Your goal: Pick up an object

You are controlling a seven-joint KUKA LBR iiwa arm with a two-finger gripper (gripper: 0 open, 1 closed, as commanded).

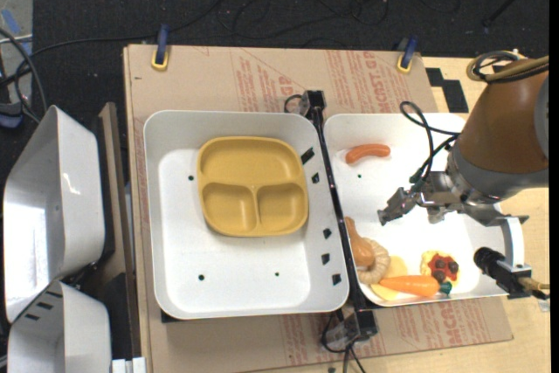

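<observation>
The left bin (pixel 166 275) on the table (pixel 236 74) carries a yellow divided plate (pixel 253 185) toward its 12 o'clock side. In the right bin (pixel 384 131), a toy sausage (pixel 367 153) lies at 11 o'clock; a croissant (pixel 365 255), a carrot (pixel 409 284) and a small pizza slice (pixel 439 265) cluster near 6 o'clock. My gripper (pixel 390 210) hovers mid-bin (whether it is parted or closed, I cannot tell), grasping nothing I can see.

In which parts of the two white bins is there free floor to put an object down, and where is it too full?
Left bin: a bare strip runs in front of the yellow tray and along its left side. Right bin: bare floor between the sausage and the end effector. Its near edge is crowded: carrot, pastry, small toy.
</observation>
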